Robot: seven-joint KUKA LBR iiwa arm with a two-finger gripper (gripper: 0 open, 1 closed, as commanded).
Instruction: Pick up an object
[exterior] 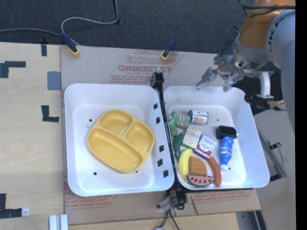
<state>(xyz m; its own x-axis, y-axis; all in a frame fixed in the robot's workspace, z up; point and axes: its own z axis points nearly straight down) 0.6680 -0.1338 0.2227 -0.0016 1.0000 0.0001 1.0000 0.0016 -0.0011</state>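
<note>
In the camera view, the upper part of the arm (271,23) is cut off by the top and right edges, so only the orange band and grey wrist show. The right bin (249,114) holds a crowded pile: a small can (197,117) lying on its side, a green item (173,126) half hidden against the left wall, two small printed cartons (199,141), a black block (226,131), a blue bottle (225,152), a yellow banana (184,160), a toast slice (197,166), an orange carrot (215,170) and a watermelon slice (200,180). Labels are too small to read. The left bin (76,128) carries a yellow divided plate (121,140). The gripper (217,80) hangs tilted above the far rim of the right bin, its two fingers spread apart with nothing between them, well clear of the pile
</note>
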